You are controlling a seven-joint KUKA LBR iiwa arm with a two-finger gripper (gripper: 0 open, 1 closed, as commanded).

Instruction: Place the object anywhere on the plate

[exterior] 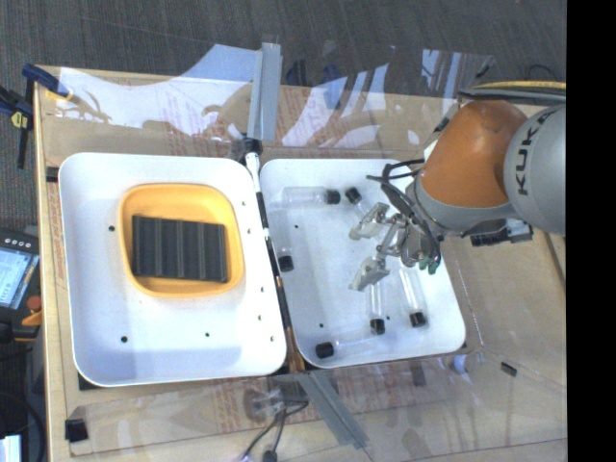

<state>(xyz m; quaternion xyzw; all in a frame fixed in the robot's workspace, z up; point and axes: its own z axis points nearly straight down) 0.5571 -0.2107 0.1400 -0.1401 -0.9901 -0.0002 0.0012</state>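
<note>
Wooden tabletop (144,114), two white bins abutting. Left bin (87,335): yellow plate (178,203) with dark ribbed centre, set as target. Right bin (308,306): clear black-capped tubes (310,197) scattered for picking. Claw (380,248) low over tubes; spread and any hold impossible to tell.

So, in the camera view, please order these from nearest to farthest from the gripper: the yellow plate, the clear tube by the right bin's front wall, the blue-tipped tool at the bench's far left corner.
Measured from the gripper:
1. Clear tube, right bin, front wall.
2. Yellow plate, left bin.
3. Blue-tipped tool, far left corner.
</note>
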